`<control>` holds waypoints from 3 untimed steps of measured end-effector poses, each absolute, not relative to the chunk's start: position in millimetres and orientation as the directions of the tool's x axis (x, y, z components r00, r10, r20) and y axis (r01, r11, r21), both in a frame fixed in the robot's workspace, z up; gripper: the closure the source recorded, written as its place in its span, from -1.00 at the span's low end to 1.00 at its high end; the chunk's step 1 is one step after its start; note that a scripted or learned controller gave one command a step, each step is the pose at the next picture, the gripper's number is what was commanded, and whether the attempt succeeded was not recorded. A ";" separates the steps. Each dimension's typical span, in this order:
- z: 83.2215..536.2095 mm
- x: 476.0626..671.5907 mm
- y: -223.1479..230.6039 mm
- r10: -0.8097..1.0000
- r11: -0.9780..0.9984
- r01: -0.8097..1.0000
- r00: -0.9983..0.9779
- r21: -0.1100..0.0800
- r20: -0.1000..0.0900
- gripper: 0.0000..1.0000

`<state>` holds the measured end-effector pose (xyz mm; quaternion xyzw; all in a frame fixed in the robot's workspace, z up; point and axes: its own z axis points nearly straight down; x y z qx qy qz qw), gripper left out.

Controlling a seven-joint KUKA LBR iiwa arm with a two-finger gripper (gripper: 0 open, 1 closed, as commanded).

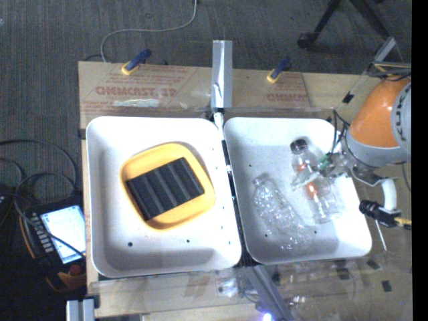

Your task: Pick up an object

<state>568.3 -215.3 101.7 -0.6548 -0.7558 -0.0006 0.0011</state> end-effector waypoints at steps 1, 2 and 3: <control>94.7 572.7 -217.9 0.972 0.234 0.972 -0.234 0.011 0.002 -1.00; 103.4 574.1 -216.0 0.972 0.236 0.972 -0.236 0.015 0.002 1.00; 186.8 580.1 -145.0 0.980 0.197 0.980 -0.197 -0.001 0.000 1.00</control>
